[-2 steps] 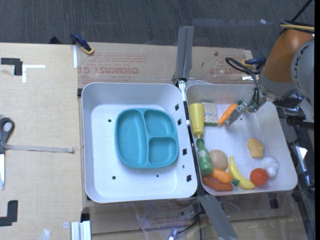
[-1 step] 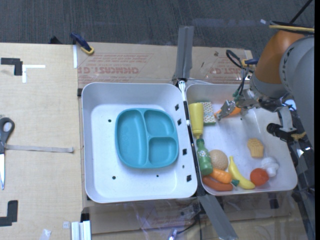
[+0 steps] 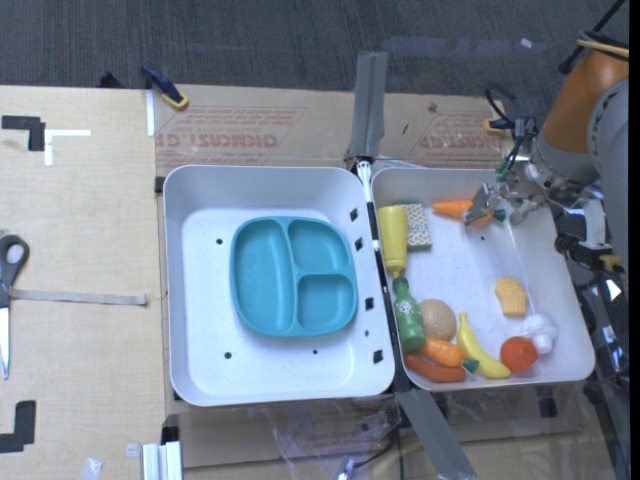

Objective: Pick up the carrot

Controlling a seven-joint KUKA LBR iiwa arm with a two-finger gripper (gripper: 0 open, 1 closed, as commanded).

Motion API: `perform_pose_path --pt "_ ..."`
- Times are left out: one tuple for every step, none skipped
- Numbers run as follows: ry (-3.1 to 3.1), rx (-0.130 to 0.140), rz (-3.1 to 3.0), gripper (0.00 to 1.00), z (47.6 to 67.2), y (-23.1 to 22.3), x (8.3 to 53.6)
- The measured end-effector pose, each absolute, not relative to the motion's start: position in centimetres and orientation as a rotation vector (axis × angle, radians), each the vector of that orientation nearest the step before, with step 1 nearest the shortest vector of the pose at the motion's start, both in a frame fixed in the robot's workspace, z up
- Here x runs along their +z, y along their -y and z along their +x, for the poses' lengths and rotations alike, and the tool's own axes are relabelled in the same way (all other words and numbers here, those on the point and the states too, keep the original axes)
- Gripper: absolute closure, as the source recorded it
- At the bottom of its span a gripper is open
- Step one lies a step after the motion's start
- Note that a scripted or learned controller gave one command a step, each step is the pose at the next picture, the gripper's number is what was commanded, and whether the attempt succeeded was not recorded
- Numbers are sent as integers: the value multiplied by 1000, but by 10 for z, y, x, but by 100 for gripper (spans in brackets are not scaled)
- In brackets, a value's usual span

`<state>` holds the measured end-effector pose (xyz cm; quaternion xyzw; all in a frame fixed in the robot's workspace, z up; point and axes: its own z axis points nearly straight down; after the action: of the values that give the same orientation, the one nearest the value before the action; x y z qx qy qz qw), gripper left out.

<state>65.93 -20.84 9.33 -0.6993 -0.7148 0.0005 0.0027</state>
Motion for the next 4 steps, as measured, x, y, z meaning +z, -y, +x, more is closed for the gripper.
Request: perform_pose_path --pt "2239 23 -2187 100 655 212 99" --pt "2242 10 -2189 0 657 210 100" --pt "2019 31 -2384 0 652 198 88" --pt "1791 48 -2547 0 649 191 86"
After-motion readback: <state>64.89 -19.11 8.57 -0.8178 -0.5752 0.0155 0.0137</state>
